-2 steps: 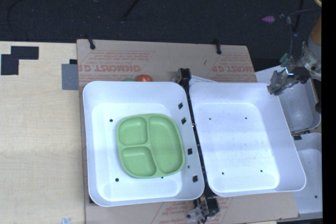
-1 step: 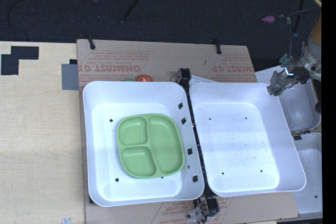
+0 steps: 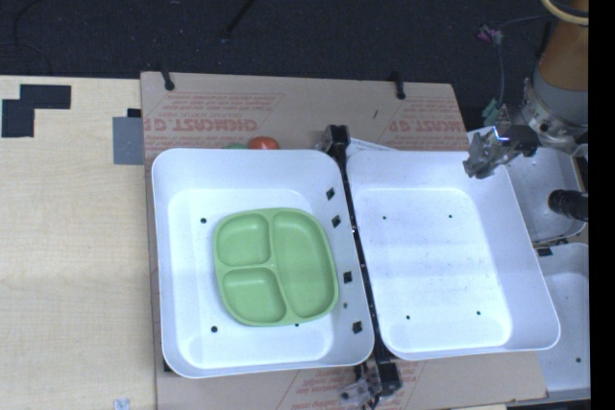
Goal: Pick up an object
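Two bins: shallow white plastic trays sit side by side on a brown cardboard sheet (image 3: 288,106) printed with red lettering; the left bin (image 3: 183,206) and the right bin (image 3: 519,245) meet along a dark clipped seam down the middle.
Plate: a pale green plastic plate with three compartments (image 3: 276,266) lies flat on the floor of the left bin, a little toward that bin's near right part, apart from every wall.
Plate layout: two smaller compartments on its left side, one long compartment on its right.
Red object: a small round orange-red thing (image 3: 263,144) shows just beyond the far rim of the left bin, on the cardboard; a sliver of green sits beside it, too small to identify.
Arm: the grey arm with the orange band (image 3: 567,53) stands at the right edge of the view, over the bench's far right corner.
Gripper: the two-finger gripper (image 3: 480,158) hangs at the far right corner of the right bin, near its rim.
Claw state: I cannot tell whether it is open or closed; nothing can be seen in it.
Bench: a light wooden surface (image 3: 67,254) spreads to the left of the cardboard, with dark rectangular patches near its far edge.
Distance: gripper and green plate are well apart, in different bins.
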`<state>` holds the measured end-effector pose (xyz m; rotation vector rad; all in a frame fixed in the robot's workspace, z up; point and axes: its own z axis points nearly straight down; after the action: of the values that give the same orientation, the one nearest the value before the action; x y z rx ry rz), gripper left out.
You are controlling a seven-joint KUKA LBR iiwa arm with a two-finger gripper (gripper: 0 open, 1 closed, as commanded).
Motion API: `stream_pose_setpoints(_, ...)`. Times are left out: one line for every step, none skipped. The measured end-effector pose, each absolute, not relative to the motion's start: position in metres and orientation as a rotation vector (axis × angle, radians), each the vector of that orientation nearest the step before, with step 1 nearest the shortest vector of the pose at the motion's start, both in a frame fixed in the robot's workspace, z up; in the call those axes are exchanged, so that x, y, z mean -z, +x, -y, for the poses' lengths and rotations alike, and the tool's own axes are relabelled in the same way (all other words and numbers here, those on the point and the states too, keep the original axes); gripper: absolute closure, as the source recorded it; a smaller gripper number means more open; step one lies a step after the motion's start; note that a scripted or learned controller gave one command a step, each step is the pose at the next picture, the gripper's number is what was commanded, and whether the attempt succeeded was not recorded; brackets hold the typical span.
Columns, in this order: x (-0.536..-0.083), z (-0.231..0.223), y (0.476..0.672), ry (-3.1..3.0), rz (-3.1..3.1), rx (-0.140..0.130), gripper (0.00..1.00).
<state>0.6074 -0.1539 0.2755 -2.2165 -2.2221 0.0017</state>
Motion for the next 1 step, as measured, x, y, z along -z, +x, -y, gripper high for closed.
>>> stream_pose_setpoints(-0.2672,0.1092,0.5943,-2.215,2.221,-0.004,1.0)
